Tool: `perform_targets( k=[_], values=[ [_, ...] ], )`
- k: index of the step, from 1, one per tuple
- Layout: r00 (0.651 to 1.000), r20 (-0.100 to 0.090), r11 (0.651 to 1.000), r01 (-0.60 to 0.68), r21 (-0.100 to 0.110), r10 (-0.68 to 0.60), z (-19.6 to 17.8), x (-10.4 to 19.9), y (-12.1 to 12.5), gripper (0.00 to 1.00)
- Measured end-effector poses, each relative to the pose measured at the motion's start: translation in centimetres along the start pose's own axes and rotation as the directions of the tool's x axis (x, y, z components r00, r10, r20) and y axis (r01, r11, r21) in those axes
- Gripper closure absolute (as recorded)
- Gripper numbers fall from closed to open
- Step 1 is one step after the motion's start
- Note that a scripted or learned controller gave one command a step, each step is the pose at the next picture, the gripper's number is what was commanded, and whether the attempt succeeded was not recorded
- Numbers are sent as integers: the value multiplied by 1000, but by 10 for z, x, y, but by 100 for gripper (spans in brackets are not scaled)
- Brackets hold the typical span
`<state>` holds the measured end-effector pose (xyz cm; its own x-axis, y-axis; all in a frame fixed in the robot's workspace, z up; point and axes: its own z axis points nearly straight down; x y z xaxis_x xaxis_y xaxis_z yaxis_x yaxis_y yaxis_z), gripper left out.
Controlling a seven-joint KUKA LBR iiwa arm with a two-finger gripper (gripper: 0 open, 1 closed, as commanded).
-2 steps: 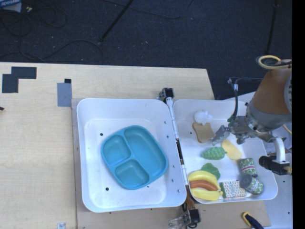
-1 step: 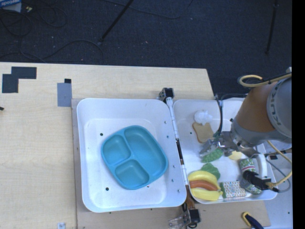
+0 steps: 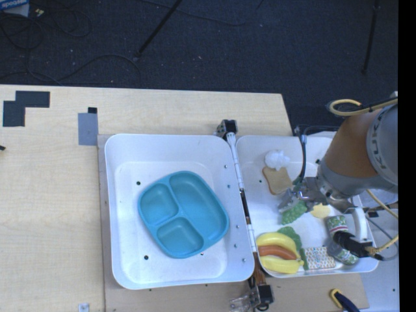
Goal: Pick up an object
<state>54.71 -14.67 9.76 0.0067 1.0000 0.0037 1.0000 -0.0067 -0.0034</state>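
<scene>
My gripper [image 3: 298,192] hangs low in the right bin [image 3: 312,145], reached in from the right under the grey and orange wrist. It sits just above a green broccoli-like piece [image 3: 292,212] and beside a tan bread slice [image 3: 277,178]. Nothing can be seen held in it. Around it lie a white fluffy lump [image 3: 277,158], a small yellow piece [image 3: 320,210], a green can [image 3: 337,225], a yellow banana [image 3: 281,264], a red and orange hot dog [image 3: 275,241] and a speckled cracker [image 3: 318,258].
The left bin [image 3: 123,174] holds a blue divided plate [image 3: 182,213]. A ridge with clamps [image 3: 235,174] separates the two bins. The wooden bench [image 3: 45,207] extends to the left, with dark floor and cables beyond.
</scene>
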Motion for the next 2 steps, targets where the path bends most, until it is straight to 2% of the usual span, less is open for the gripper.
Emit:
perform_targets(
  k=[1,2],
  values=[
    [1000,3,1000,7,0,-7,-104,34,25,100],
    [1000,3,1000,8,1,-8,-136,113,16,100]
  ],
)
